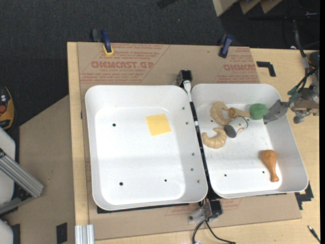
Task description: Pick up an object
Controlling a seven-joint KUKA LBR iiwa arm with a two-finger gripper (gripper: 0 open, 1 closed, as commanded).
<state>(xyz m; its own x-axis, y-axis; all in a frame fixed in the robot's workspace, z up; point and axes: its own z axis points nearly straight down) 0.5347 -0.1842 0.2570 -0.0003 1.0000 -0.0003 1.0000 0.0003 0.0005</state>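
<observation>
Two shallow white bins sit side by side on a brown board. The left bin holds a flat yellow square. The right bin holds two tan croissant-like pieces, a small dark grey object, a green ball and an orange drumstick. The gripper reaches over the right bin's far right rim, just beside the green ball.

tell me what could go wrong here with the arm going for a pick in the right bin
1. The pincer sits beside the green ball; a round thing may roll away from a nudge.
2. The croissants, the dark pebble and small bits lie crowded together, so a grab there may catch two or slip.
3. The pincer is near the right bin's rim and might clip it.
</observation>
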